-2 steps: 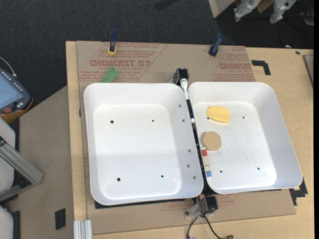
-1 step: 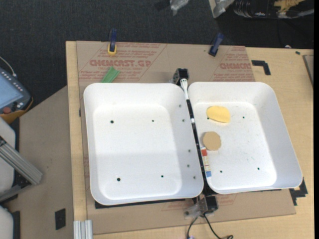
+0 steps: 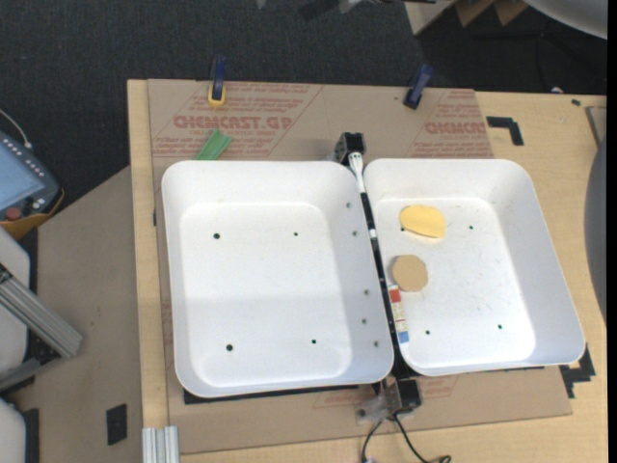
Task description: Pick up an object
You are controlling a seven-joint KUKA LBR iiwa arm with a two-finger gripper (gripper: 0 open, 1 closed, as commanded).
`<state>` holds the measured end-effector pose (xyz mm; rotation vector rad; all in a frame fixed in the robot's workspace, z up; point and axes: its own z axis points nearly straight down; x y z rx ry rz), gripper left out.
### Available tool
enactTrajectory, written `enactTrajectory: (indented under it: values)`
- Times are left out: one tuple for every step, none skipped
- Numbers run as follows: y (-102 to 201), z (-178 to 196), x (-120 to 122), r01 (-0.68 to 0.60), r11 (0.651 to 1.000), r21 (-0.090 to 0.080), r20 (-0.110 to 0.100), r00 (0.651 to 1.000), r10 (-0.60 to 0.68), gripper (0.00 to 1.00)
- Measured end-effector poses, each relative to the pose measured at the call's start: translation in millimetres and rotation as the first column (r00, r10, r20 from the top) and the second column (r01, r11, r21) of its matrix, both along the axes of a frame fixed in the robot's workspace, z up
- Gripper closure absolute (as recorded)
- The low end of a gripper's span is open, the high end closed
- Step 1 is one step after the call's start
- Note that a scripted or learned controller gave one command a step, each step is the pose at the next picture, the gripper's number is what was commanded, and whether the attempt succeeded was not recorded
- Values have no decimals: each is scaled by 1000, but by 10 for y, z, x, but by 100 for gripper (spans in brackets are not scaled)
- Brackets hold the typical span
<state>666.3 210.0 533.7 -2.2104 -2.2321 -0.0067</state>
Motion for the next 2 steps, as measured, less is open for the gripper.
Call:
enactTrajectory:
  values:
    - [-53,127,2,7,1000,-1,5,1000,-7,100]
    - [50,-1603,-16,11,1000,-8,-21,1000,-11,100]
